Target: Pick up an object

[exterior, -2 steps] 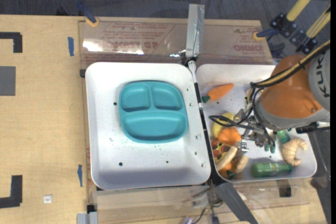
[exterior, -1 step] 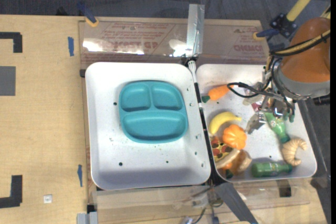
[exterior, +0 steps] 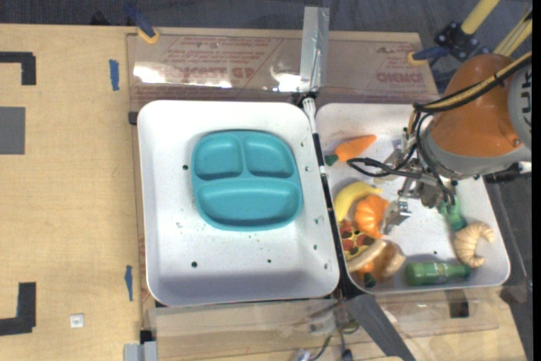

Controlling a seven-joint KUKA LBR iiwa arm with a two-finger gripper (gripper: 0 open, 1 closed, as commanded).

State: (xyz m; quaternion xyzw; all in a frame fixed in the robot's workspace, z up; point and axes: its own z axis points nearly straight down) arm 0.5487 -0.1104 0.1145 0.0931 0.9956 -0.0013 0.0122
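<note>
1. The jaws of the gripper hang low in the right bin; I cannot tell how they stand, because cables and metal parts blur them.
2. Just to their camera-left, almost touching, lies a small orange fruit, with a yellow banana behind it.
3. This fruit is round, so it has no long axis to match.
4. Further out lie a carrot, a green bottle and a croissant.
5. The left bin holds a teal divided plate.
</note>
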